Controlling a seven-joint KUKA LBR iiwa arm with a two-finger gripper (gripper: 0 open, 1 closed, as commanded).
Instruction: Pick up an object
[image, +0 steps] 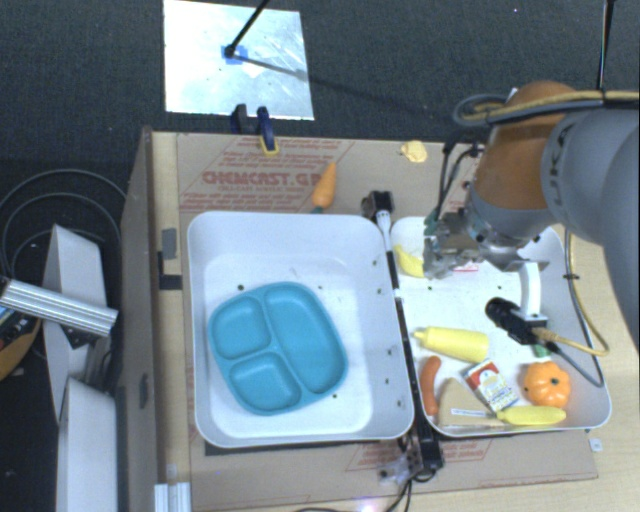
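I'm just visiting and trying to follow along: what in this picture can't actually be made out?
- The tool: the arm's own wrist covers it from above, so its grip is hidden.
- The yellow item beside it: partly covered by the tool, so its shape is unclear.
- The small carton: its label is too small to read.
- The right bin: its far corner is hidden under the arm.

Red block letters reading "CHEMCAST" run across the brown protective paper (262, 178) that covers the surface, along its far side behind the left bin. Fainter red print on the same paper at the near edge is too small to read.
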